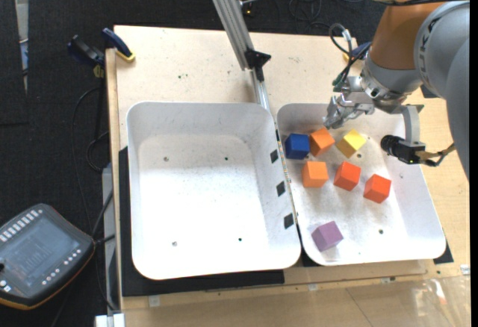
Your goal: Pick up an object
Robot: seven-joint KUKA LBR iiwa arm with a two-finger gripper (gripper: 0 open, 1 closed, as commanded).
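A: Camera view, top-down at a slant. Where's the arm?

B: It comes in from the right, orange band up top, wrist bent down over the back of the right bin [418,213]. The gripper [334,118] sits low near the bin's rear edge, just above and beside the upper orange cube [322,141].

A: Holding anything?

B: Can't tell — the tip is small and dark against the bin, so how it's set isn't readable, and nothing is seen clamped in it.

A: And the objs?

B: All in the right bin. Blue cube [297,145] at the left, touching or nearly touching that upper orange cube; yellow cube [351,143] just to the right of it. Next row: an orange cube [314,173], a red-orange cube [347,176] beside it, another red-orange cube [377,188] further right. A purple cube [326,236] lies apart, toward the front.

A: Left side?

B: The left bin [142,169] touches the right one along the middle. Off the bench, lower left, a grey pendant w/ orange trim [37,254] on the dark floor — and a metal strut [228,8] slants down to the bins' junction.
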